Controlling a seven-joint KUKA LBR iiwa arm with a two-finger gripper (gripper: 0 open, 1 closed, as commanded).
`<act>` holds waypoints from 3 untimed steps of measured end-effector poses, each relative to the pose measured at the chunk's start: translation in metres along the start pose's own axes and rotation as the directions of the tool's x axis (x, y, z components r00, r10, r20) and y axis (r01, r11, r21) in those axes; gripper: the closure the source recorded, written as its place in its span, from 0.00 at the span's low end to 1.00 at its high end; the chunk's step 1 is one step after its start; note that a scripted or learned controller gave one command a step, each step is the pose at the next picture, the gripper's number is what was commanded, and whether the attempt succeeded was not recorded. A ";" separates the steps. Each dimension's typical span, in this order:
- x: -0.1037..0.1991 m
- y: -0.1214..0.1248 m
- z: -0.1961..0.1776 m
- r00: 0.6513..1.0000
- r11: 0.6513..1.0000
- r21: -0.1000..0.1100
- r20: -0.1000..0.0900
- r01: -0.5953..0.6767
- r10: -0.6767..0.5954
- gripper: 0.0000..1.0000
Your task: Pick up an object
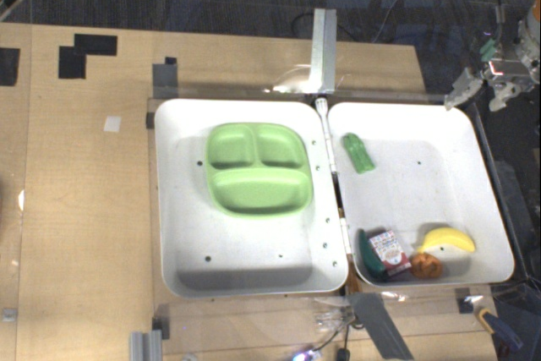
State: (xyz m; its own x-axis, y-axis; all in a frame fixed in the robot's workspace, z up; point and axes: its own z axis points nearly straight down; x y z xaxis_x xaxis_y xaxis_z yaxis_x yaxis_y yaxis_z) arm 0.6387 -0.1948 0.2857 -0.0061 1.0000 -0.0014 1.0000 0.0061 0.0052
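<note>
My gripper [483, 90] hangs at the far right, just beyond the back right corner of the right bin [439, 173]. Its two fingers stand apart, open, with nothing between them. In that bin a small green bottle-shaped object [357, 153] lies near the back left. Along the front wall lie a yellow banana [448, 241], a red-and-white small box [389, 248], a dark green item [368, 253] and a brown-orange object [428, 265]. The gripper is well away from all of them.
The left bin [182, 207] holds a light green divided plate [258, 167]. A metal post [325, 46] stands behind the ridge where the two bins meet. Cables run across the dark floor at the back right.
</note>
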 end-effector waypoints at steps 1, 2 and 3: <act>0.035 0.025 0.105 0.959 0.959 0.002 0.000 -0.285 0.285 0.00; 0.057 0.031 0.191 0.836 0.835 0.007 0.003 -0.549 0.549 0.00; 0.078 0.032 0.044 0.962 0.962 -0.002 0.000 -0.274 0.274 0.00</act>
State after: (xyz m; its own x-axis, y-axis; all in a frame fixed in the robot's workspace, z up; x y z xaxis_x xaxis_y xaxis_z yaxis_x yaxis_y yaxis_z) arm 0.6702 -0.1168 0.2417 0.2686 0.9633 0.0003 0.9632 -0.2686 0.0076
